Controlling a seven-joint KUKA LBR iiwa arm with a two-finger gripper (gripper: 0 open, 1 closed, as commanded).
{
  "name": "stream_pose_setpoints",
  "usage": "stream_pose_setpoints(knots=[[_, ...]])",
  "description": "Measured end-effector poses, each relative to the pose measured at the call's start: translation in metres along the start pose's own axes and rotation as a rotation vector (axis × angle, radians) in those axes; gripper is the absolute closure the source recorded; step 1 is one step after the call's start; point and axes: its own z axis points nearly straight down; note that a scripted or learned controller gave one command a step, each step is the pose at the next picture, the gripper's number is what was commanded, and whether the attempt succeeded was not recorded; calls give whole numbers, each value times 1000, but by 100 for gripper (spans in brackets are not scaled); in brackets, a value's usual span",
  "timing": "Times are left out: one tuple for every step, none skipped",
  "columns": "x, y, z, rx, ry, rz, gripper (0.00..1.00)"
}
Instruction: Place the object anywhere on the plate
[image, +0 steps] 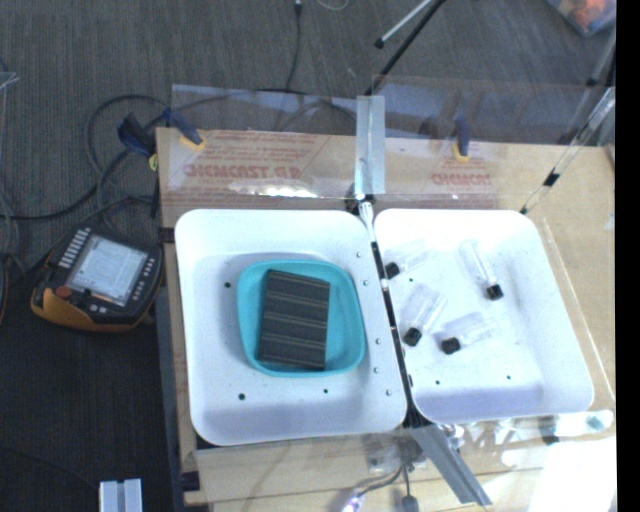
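Two white bins sit side by side on the counter (585, 210), touching along the middle. The left bin (205, 400) carries a teal plate (347, 330) near its centre. A dark ribbed block (294, 319) lies flat on the plate, well within its rim. The right bin (560, 380) holds four small clear vials (478, 265) with black caps, scattered across its left half.

Bright, even overhead light; the white bins (290, 420) glare nearly blown out, shadows faint, the whole picture slightly soft.
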Motion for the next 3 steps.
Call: stream_pose_setpoints(knots=[[0,0,0,0,0,0,0],[1,-1,25,-1,0,-2,0],[1,-1,0,0,1,-3,0]])
